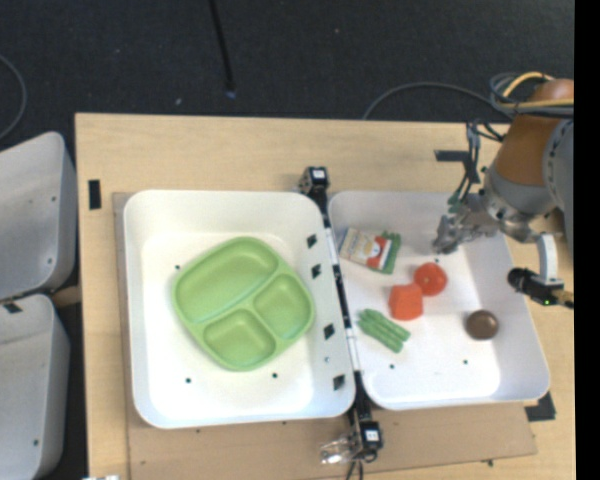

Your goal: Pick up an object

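Observation:
My gripper [448, 236] hangs over the far right part of the right bin [510, 368], with the grey arm and its orange band reaching in from the right. Just below and left of it lies a small red tomato-like ball [430, 278], a short gap away. A red-orange block [407, 302] sits beside the ball. A white carton with red and green print [370, 250] lies left of the gripper. A green pod [383, 330] and a brown round piece [481, 322] rest nearer the front. I see nothing held by the gripper.
The left bin [150, 368] bears a green divided plate [243, 302]. A ridge with black clips [332, 298] separates the bins. Cables run across the dark floor behind the bench. White panels stand at the far left.

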Motion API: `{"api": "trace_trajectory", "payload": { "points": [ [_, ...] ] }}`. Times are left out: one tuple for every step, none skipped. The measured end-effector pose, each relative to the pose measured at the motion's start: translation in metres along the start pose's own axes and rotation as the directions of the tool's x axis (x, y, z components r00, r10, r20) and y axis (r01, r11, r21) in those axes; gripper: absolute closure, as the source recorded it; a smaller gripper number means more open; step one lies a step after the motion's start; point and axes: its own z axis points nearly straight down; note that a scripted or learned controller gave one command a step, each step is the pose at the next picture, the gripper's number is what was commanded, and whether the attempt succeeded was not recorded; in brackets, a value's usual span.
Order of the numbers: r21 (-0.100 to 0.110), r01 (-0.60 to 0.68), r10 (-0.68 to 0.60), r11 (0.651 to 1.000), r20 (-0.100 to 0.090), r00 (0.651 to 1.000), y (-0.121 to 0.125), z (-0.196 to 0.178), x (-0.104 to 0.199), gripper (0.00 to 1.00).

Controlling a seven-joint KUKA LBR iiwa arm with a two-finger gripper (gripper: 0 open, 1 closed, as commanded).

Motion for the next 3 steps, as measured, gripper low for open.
{"api": "trace_trajectory", "payload": {
  "points": [
    [0.001, 0.000, 0.000, 1.000, -0.004, 1.000, 0.002, -0.048, 0.007, 1.00],
    [0.001, 0.001, -0.001, 1.000, -0.004, 1.000, -0.003, -0.099, 0.013, 1.00],
    [0.000, 0.003, -0.003, 1.000, -0.003, 1.000, -0.002, -0.148, 0.010, 1.00]
  ]
}}
